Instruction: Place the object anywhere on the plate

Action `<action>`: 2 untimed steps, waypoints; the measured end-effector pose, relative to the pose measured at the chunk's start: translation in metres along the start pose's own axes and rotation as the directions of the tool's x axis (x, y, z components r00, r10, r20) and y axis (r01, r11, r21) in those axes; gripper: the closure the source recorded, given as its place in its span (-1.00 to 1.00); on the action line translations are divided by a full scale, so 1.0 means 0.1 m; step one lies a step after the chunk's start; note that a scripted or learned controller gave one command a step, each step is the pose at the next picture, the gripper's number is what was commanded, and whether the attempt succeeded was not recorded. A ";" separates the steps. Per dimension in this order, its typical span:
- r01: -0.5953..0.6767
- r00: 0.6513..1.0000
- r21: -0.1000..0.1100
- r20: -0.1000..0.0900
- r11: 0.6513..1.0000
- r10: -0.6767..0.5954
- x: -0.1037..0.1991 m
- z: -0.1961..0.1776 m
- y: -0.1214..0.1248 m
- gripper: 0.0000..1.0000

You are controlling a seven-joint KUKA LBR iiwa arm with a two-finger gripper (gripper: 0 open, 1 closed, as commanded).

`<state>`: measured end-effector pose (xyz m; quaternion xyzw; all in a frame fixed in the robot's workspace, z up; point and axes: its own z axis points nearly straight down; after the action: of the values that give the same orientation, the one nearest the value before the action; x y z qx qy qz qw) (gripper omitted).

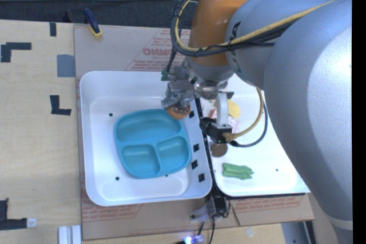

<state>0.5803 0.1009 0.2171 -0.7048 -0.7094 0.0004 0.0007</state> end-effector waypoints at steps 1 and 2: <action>-0.001 1.000 -0.001 -0.001 1.000 0.001 0.43 -0.09 0.12 1.00; -0.004 1.000 0.000 0.001 1.000 0.004 0.62 -0.09 0.24 1.00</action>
<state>0.6038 0.1633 0.2259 -0.7061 -0.7081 0.0004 0.0003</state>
